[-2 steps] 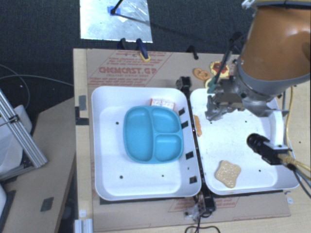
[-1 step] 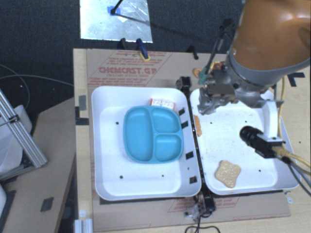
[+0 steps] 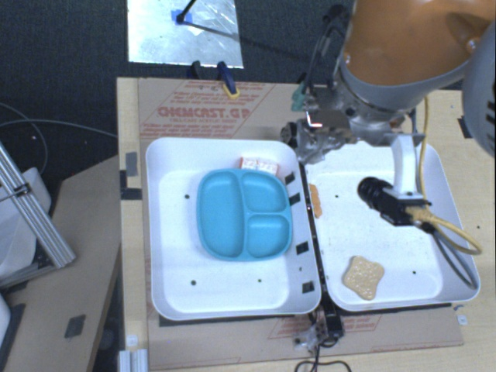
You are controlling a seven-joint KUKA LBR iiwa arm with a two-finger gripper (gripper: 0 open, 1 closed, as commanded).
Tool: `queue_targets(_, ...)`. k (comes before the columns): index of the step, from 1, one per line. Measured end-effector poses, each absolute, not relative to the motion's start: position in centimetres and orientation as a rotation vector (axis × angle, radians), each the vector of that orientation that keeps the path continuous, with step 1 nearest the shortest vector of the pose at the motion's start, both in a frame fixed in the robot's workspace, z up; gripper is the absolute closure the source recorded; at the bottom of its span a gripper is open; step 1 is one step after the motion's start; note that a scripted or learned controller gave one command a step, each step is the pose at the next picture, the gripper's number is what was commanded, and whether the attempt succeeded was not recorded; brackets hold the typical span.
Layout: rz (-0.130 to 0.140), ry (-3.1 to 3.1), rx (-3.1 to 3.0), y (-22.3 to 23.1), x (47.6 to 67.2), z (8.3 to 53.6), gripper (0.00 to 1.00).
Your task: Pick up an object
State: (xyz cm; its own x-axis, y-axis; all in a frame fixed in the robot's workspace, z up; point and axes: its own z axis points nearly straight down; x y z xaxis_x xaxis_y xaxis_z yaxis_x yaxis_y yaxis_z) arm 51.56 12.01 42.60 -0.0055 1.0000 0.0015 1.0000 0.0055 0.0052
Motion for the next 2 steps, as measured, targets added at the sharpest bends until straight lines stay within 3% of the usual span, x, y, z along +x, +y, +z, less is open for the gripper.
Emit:
queue_targets(1, 0.010, 2.227, 2.211, 11.9, 51.5, 43.7, 1.00)
queue_targets(2, -0.006, 2.220, 2.227, 7.6, 48.5, 37.0, 1.00)
